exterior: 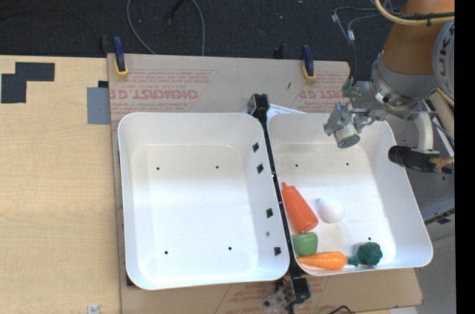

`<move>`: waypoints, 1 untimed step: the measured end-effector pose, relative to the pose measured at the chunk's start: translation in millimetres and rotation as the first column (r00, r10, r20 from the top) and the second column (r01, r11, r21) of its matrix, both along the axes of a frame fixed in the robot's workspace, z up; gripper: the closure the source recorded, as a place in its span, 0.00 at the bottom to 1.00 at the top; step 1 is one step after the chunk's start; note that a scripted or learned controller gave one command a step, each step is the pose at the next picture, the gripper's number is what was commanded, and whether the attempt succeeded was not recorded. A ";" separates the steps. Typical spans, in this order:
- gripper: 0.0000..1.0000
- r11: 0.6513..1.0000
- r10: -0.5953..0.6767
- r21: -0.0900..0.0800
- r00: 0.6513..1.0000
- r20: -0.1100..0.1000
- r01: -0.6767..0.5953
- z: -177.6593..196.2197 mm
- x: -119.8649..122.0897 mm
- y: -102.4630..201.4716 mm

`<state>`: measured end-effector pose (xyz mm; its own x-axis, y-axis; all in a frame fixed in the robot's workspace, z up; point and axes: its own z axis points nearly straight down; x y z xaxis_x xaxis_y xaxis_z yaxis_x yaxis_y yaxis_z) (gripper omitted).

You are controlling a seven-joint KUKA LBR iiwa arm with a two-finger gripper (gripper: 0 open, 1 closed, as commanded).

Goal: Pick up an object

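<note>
Hovering above the right bin's (401, 186) far corner, the claw (344, 128), its state unclear, carries nothing and must next descend toward the egg (330, 210).

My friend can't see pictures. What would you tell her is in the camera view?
A grey and orange robot arm hangs its gripper above the far end of the right white bin. Near that bin's front lie an orange bottle, a white egg, a green block, a toy carrot and a dark green lump. The left white bin sits beside it.
</note>
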<state>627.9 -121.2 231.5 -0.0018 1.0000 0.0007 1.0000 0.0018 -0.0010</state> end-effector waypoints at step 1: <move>1.00 1.000 0.001 0.000 1.000 0.001 -0.001 6.5 -29.1 46.2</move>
